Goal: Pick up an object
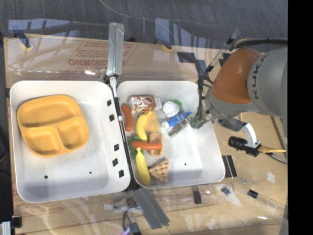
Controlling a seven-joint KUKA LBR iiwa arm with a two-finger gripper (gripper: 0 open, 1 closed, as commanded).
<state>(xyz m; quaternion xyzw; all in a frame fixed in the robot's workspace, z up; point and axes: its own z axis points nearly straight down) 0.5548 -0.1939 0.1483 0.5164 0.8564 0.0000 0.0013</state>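
The right bin (205, 151) holds a heap of toy food along its left side. There is a brown snack packet (143, 103), a red sausage (128, 117), a yellow banana (141, 127), a hot dog (149, 144), a second banana (142, 166) and a sandwich wedge (159, 170). A white and green piece (171, 107) lies at the back. A small blue and clear bottle (177, 121) lies on its side to the right of the heap. My gripper (196, 121) is low in the bin, just right of the bottle's end, under the orange band (235, 80).
The left bin (58, 180) holds a yellow divided plate (51, 125). A metal bar (115, 48) stands at the back between the bins. Black clips line the wall between the bins. A cable plug (244, 145) hangs right of the right bin.
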